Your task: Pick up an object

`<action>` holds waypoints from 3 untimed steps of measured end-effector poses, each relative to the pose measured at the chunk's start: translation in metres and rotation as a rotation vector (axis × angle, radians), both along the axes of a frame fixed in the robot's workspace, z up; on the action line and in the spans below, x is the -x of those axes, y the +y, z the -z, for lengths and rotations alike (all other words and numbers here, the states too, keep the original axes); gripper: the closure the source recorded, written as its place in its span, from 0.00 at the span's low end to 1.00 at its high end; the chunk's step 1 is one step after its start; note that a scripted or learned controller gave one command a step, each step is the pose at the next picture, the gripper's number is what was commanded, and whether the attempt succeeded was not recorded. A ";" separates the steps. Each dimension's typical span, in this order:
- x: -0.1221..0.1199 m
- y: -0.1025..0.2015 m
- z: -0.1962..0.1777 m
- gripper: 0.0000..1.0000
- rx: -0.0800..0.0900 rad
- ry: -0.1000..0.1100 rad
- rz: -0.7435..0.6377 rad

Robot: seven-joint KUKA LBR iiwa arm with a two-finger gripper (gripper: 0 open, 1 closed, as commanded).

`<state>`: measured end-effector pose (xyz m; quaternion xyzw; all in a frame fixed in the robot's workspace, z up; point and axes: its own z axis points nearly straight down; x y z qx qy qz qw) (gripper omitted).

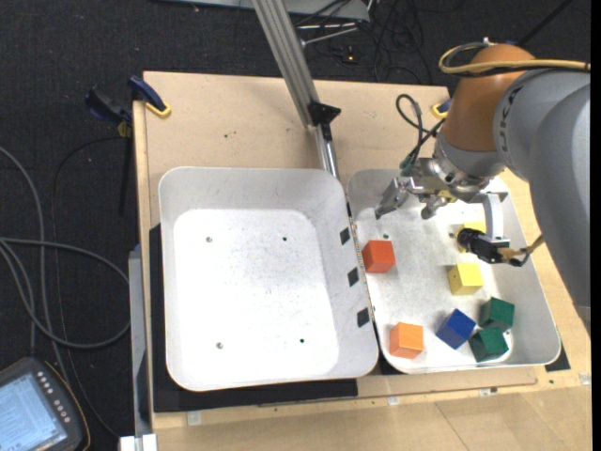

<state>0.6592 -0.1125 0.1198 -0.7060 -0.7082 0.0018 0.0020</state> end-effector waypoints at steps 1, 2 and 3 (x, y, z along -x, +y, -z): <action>0.000 0.001 0.026 0.00 0.001 -0.003 0.001; -0.001 0.001 0.014 1.00 0.001 -0.008 0.001; -0.003 0.000 -0.051 1.00 0.002 -0.013 0.001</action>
